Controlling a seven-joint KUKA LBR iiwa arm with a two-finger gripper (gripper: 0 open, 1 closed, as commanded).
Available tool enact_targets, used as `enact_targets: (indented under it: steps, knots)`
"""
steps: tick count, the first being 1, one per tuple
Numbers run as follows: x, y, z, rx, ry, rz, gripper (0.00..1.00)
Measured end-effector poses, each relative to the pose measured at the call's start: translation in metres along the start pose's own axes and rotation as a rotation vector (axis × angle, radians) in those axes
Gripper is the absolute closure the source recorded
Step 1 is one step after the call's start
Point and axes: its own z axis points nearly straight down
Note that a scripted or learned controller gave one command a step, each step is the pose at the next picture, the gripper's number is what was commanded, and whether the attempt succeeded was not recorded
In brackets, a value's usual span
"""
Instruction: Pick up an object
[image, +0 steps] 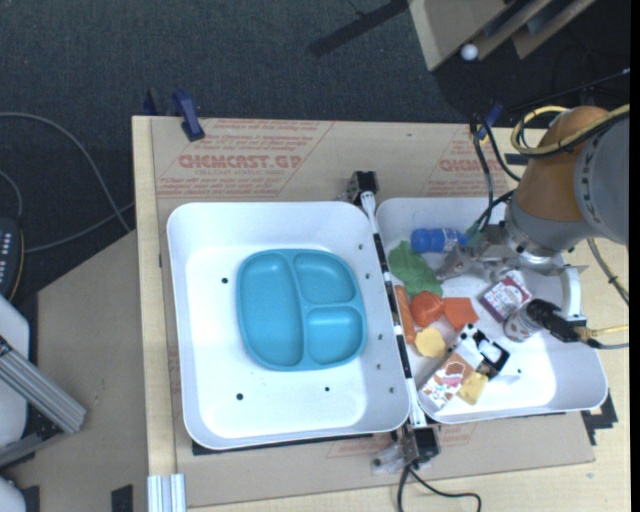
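The right bin (562, 392) holds a jumble of small objects. A blue bottle (432, 240) lies at its far left, beside a green toy (408, 266). Below them sit an orange piece (428, 306), a yellow piece (430, 343), a black-and-white item (486, 352) and a printed snack packet (449, 381). A maroon packet (503, 295) lies mid-bin. My gripper (472, 258) hangs low over the bin's far part, just right of the blue bottle and above the maroon packet. Nothing shows in its grasp.
The left bin (200, 300) bears a blue divided plate (300, 306). The grey arm with its orange band (558, 165) crosses the right bin's far right corner. Cables trail by the bin's right rim (600, 335).
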Motion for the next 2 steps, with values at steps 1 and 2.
enact_targets:
  steps: [1, 2]
  knots:
    - [0.046, -0.047, 0.004, -0.001, -0.001, 0.000, 0.00]
    - [0.045, -0.046, -0.006, -0.004, -0.002, 0.002, 1.00]
